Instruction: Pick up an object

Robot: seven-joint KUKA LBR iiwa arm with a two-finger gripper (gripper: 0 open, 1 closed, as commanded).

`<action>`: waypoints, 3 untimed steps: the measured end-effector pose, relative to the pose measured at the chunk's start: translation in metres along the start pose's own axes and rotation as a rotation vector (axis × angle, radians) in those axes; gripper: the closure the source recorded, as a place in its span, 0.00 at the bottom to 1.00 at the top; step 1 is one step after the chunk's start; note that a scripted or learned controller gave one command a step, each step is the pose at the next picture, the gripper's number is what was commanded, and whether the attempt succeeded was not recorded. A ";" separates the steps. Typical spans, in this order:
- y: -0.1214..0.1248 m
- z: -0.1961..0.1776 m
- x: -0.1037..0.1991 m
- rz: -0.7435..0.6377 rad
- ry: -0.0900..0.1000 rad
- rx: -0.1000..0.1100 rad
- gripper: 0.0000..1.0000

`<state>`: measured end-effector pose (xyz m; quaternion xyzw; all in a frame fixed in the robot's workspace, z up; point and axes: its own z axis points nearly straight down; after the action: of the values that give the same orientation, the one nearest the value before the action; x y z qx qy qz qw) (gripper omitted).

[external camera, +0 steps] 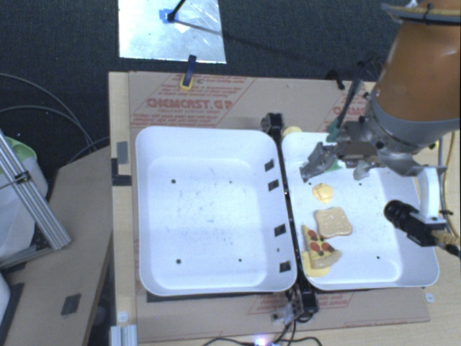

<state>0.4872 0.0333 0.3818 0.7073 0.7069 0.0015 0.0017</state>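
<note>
The right bin [403,265] holds a toast slice [333,222], a pizza slice [318,249] with red dots near the front left corner, and a small yellow piece [323,192] behind the toast. My gripper [333,161] hangs over the back left part of that bin, just behind and above the yellow piece. A bit of green shows at its tip [330,166]. A pale yellow round thing [291,131] lies on the bin's back rim.
The left bin [155,215] sits beside the right one, with a black divider strip [282,200] between them. A black cylindrical part [408,220] juts over the right bin's right side. The arm's orange-banded body [421,56] looms over the back right.
</note>
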 end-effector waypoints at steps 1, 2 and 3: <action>0.001 -0.011 0.001 -0.007 0.000 -0.002 1.00; 0.000 -0.038 0.038 -0.007 0.001 0.000 1.00; 0.000 -0.157 -0.015 0.002 0.001 -0.013 1.00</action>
<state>0.4868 0.0184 0.5392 0.7081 0.7061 0.0064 0.0057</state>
